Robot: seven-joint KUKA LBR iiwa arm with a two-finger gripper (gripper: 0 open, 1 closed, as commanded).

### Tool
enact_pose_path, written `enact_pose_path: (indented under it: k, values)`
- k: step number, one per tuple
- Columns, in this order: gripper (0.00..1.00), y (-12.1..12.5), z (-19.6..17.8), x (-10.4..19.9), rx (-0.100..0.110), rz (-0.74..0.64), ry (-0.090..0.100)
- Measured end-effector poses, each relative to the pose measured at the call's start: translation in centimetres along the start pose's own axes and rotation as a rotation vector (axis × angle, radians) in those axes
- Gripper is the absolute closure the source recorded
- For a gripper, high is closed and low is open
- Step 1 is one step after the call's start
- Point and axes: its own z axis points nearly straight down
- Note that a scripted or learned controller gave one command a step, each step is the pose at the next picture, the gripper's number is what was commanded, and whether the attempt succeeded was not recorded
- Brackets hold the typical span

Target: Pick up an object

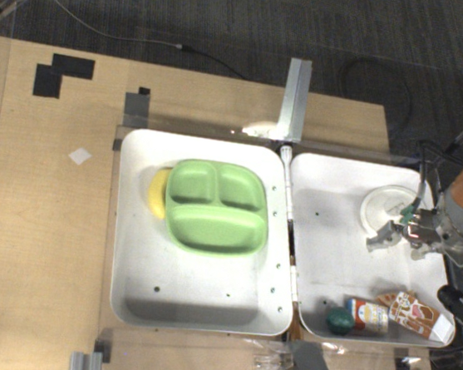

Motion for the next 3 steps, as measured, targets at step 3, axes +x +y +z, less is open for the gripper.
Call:
enact_pose_path:
  k: [3]
  values:
    - [0.0, -2.9, -2.9, -0.9, 0.0, 0.126, -0.001]
